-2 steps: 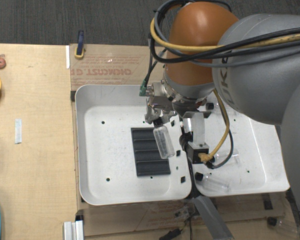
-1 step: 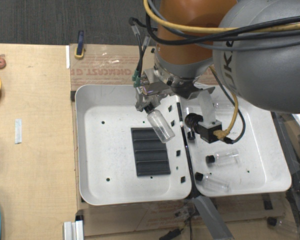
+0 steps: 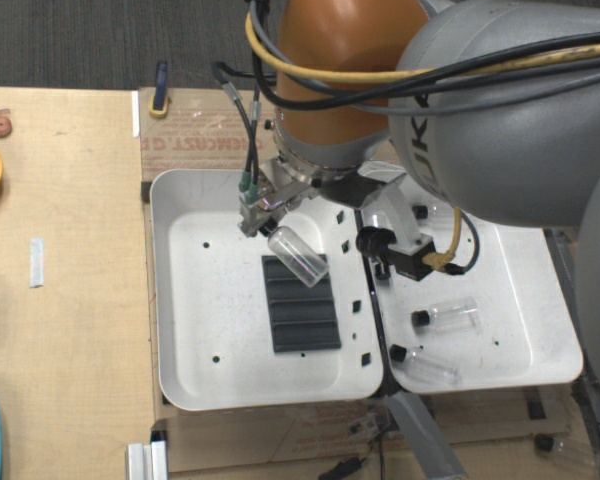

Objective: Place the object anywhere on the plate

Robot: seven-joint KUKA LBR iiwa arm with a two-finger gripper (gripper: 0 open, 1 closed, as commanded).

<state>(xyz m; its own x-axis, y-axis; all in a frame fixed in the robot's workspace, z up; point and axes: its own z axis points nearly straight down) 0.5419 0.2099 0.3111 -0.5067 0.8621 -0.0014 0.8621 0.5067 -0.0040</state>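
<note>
A black ribbed plate lies flat in the left bin, right of its middle. A clear plastic vial hangs tilted over the plate's far edge, its upper end at my gripper's tips. It looks larger than the vials in the other bin, so it is raised off the floor. My gripper is shut on the vial's upper-left end, just beyond the plate's far-left corner. The arm's orange band and grey body cover the far part of both bins.
The right bin holds a clear vial with a black cap and another clear vial near its front edge. A wooden bench top runs along the left.
</note>
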